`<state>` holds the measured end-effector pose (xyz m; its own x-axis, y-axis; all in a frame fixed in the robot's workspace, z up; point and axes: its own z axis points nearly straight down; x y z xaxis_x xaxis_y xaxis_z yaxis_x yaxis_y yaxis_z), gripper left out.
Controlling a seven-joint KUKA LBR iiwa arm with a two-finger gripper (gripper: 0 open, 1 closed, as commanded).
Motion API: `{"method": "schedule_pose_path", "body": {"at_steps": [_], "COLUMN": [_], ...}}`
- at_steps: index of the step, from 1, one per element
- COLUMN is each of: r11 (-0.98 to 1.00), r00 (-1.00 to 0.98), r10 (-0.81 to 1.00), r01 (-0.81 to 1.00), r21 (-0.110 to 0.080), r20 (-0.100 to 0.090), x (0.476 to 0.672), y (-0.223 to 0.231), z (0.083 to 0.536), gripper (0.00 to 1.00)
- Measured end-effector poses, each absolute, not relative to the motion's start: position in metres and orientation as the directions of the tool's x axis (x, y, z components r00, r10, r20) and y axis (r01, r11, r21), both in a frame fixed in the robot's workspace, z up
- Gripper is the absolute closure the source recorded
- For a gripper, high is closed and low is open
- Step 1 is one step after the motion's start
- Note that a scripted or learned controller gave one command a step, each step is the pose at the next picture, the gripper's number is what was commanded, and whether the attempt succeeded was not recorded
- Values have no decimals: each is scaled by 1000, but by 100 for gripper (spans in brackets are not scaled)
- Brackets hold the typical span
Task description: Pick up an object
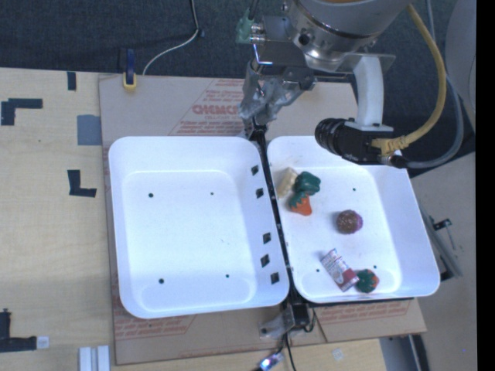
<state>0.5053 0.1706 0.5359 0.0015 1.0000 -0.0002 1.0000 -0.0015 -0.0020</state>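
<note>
Above the bins' far edge, gripper [257,118] hovers; I cannot tell the fingers' state. Nothing picked; 4 objects lie in right bin [387,199].

robotics lab | arm [340,6] over white bins [124,207] | taped cardboard bench [209,110], cables

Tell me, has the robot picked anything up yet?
Not yet. Nothing looks done: the gripper hangs over the far end of the seam between the two bins, with no object seen in it. All the objects lie in the right bin: a green and orange toy, a tan piece, a brown ball, a small packet and a strawberry-like toy. Reaching and grasping one is left.
</note>
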Motion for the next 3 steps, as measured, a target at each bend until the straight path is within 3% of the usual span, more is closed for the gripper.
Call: {"method": "schedule_pose_path", "body": {"at_steps": [1, 2, 3], "r11": [-1, 2, 6], "r00": [1, -2, -6], "r10": [1000, 1000, 1000], "r01": [1000, 1000, 1000], "r21": [-6, 4, -3], "r20": [-3, 1, 0], "x": [531, 510, 486], "y": [167, 167, 219], "z": [491, 538, 534], "gripper": [100, 100, 100]}}
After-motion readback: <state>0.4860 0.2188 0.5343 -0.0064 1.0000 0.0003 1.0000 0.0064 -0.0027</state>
